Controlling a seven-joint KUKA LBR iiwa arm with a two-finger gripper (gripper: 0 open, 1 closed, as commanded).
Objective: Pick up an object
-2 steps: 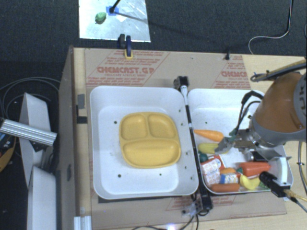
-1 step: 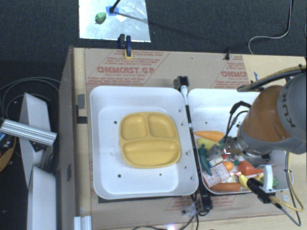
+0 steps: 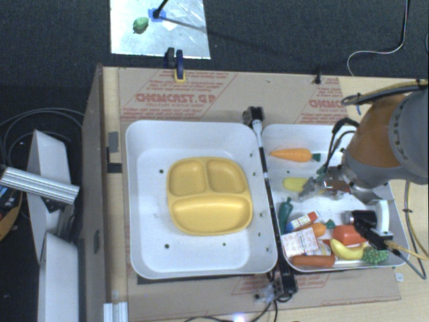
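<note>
My gripper [image 3: 312, 188] hangs low over the middle of the right bin [image 3: 271, 137], at the end of the grey arm with its orange band [image 3: 372, 136]. It sits just right of a small yellow toy food piece [image 3: 293, 183], close to it or touching it. An orange carrot [image 3: 291, 155] lies at the back of this bin, apart from the gripper. A green pepper-like piece [image 3: 286, 213] lies to the gripper's front left. I see nothing held in the gripper.
The right bin's front holds a printed white carton [image 3: 301, 240], a red piece [image 3: 346, 235], a yellow banana [image 3: 345, 249], a green bunch [image 3: 377, 255] and a red sausage shape [image 3: 312, 261]. The left bin [image 3: 144, 180] holds a yellow divided plate [image 3: 208, 196].
</note>
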